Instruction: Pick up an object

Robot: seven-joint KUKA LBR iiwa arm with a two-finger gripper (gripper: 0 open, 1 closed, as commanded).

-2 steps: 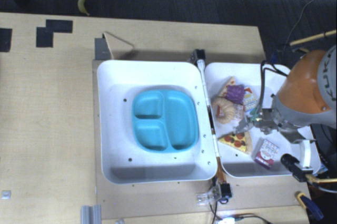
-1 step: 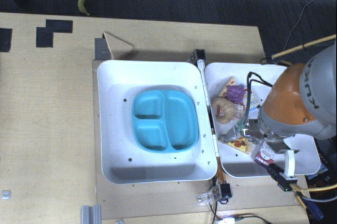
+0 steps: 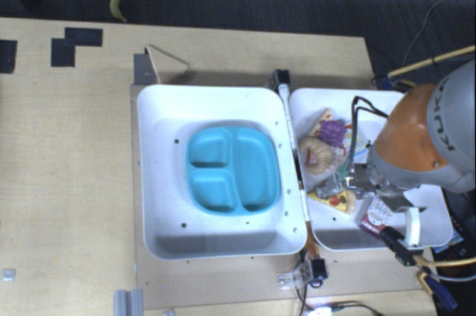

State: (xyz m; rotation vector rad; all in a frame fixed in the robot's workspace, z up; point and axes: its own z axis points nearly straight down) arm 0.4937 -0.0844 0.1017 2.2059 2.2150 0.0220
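Nearest the camera, filling the right side: grey KUKA arm [image 3: 439, 136] with orange band, reaching in over the right bin [image 3: 327, 233]. Gripper [image 3: 355, 181] lowered into the middle of that bin, hidden under the wrist; cannot tell how far open, nor whether anything is held. Just beside it, toward the bin's left edge, a heap of small objects: purple item [image 3: 332, 131] near the far edge, beige rounded item [image 3: 318, 155] touching it below, flat yellow and red piece [image 3: 335, 198] nearer the front. Red and white packet [image 3: 375, 214] close under the arm. In the left bin [image 3: 160, 158], 1 blue tray [image 3: 232, 169] with 3 compartments, lying flat in the centre. 2 bins touching side by side on a pale wooden bench [image 3: 67, 181].
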